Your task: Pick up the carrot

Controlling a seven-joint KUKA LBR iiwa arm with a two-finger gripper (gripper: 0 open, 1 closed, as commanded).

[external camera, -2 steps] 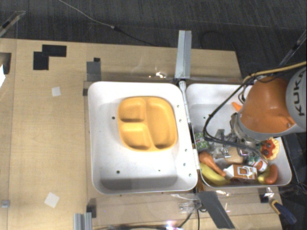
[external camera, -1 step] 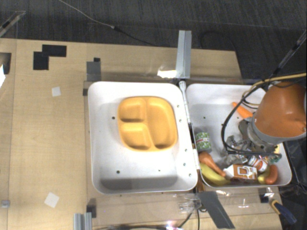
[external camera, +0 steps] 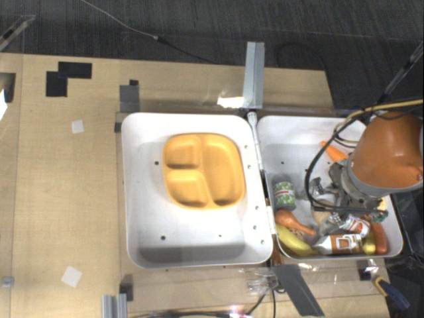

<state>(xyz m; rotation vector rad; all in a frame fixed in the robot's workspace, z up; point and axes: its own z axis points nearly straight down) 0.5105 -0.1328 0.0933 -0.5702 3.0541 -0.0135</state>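
Clutter fills the near end of the right bin [external camera: 291, 128]: a yellow banana [external camera: 293, 242] lies along the front wall, a bottle with an orange-and-white label [external camera: 343, 242] beside it, and a reddish sausage-like piece [external camera: 379, 238] at the corner. Just behind the banana and touching it lies the carrot [external camera: 293, 220], orange-red, slanting from the bin's left wall toward the middle. A small green-labelled can [external camera: 284, 193] stands just beyond the carrot. Above and to the right of these the arm's orange band [external camera: 389, 151] hangs over the bin, hiding most of the tool [external camera: 329, 222], whose dark lower parts show close to the carrot's right end; its spread cannot be told from here, and nothing can be seen held in it. A small orange piece [external camera: 333, 152] peeks out farther back, beside the arm. In the left bin [external camera: 142, 177] sits a yellow divided plate [external camera: 202, 169], well apart from the work. Both bins rest on the wooden counter [external camera: 59, 197]. By my reading the step in hand is the descent onto the carrot, not yet a grasp. The next move calls for straddling the carrot across its narrow width without catching the banana or bottle, then closing and lifting straight up.
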